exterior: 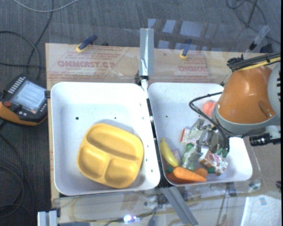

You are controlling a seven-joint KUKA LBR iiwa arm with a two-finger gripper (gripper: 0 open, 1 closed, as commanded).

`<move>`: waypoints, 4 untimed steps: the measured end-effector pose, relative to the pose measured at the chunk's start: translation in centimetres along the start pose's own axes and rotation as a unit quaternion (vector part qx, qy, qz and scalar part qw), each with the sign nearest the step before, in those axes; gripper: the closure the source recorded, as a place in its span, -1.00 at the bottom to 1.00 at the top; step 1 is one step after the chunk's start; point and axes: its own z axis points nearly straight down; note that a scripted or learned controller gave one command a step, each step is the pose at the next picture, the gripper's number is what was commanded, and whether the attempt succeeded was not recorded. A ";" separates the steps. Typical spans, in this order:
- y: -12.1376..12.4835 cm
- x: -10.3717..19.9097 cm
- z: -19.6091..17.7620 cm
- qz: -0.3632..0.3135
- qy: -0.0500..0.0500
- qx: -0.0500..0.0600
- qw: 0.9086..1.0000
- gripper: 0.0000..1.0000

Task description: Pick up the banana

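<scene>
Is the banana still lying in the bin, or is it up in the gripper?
Lying in the bin. The banana rests by the right bin's left wall, above the carrot, apart from the gripper.

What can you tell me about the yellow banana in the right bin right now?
The yellow banana is small, smooth and plastic-looking, probably a toy. It lies flat on the floor of the right white bin, close to the bin's left wall, running from upper left to lower right. Its lower end meets the orange carrot. The two-finger gripper hangs to its right over other clutter, apart from it.
</scene>
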 end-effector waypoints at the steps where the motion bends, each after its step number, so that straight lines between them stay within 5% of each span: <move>1: -7.3 -2.5 6.3 -0.076 0.001 0.000 0.997 -1.00; 2: -12.7 -4.5 2.7 -0.142 -0.001 -0.001 0.990 -1.00; 3: -9.5 -3.5 -4.2 -0.239 -0.002 -0.002 0.971 -1.00; 4: -2.3 -1.7 -0.9 -0.191 0.000 -0.002 0.982 -1.00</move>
